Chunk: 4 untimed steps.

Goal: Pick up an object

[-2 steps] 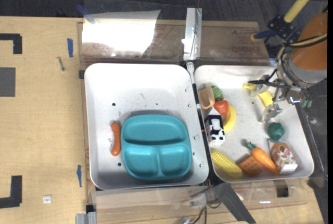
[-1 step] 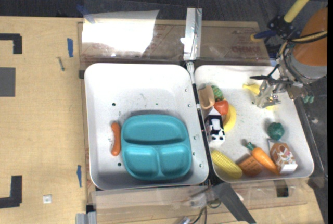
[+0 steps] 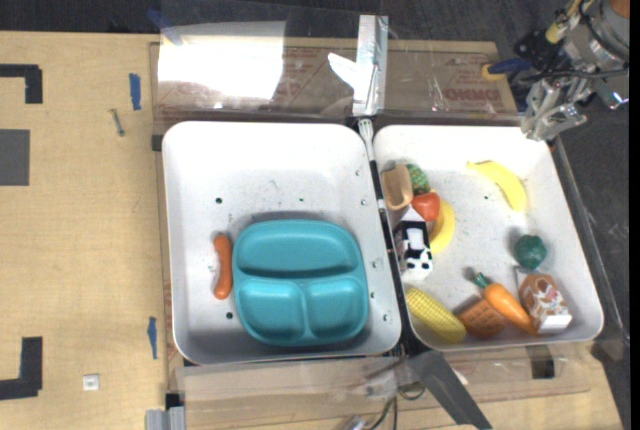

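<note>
Two white bins [image 3: 190, 158] sit side by side on the wooden bench [image 3: 70, 218]. Clear plastic sheeting [image 3: 240, 68] lies at the far side, black tape corners [image 3: 25, 83] at left.

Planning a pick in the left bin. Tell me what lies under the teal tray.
The teal tray rests flat on the left bin floor, an orange sausage beside it. Its three compartments look bare. Anything beneath it is covered, so I cannot tell.
</note>
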Tool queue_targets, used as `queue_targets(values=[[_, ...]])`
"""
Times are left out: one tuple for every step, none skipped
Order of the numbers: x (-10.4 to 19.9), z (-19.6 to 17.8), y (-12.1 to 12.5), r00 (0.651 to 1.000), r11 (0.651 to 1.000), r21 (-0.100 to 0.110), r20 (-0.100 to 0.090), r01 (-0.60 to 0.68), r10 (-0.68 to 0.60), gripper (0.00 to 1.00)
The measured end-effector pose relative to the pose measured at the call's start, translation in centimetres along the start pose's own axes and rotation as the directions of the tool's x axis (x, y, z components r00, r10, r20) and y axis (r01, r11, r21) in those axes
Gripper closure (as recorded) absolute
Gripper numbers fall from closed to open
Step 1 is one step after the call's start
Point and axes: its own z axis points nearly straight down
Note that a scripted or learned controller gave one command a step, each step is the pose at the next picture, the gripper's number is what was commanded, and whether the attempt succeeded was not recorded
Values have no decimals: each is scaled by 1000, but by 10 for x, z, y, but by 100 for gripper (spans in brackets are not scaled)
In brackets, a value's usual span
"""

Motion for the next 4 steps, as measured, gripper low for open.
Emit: queue_targets(values=[[43, 12, 0, 947, 947, -11, -8, 320, -320, 100], [60, 5, 6, 905, 905, -13, -7, 425, -425, 100], [7, -13, -8, 810, 810, -9, -1, 586, -586, 100], [9, 8, -17, 604, 603, -16, 2, 797, -797, 100]])
